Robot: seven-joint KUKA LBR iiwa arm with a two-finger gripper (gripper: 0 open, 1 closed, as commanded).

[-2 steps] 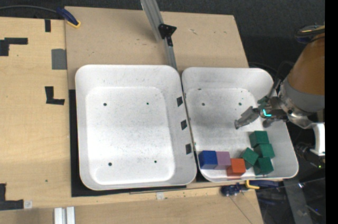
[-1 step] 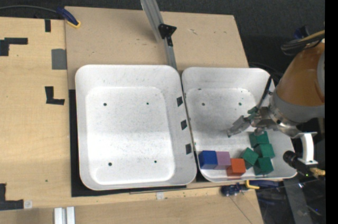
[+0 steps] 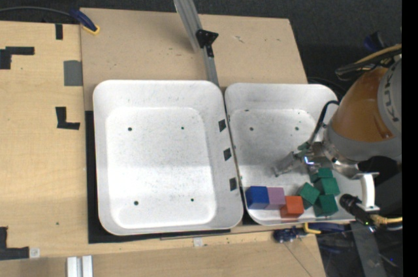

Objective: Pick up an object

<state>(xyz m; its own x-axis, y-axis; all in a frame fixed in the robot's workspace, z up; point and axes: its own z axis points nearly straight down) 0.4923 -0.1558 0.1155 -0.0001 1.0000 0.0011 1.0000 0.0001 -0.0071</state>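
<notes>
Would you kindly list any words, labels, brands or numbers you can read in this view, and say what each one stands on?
None can be read.
The black tape marks on the wooden bench are plain shapes, not letters.
The coloured blocks, such as the blue cube, show blank faces.

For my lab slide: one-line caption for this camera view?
KUKA arm's gripper reaches into the right bin above blue, purple, orange and green blocks.

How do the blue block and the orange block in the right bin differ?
The blue block lies furthest left in the row; the orange block sits to its right, past the purple block, nearer the green blocks. Blue looks slightly larger. Both are small cubes near the right bin's front edge.
</notes>
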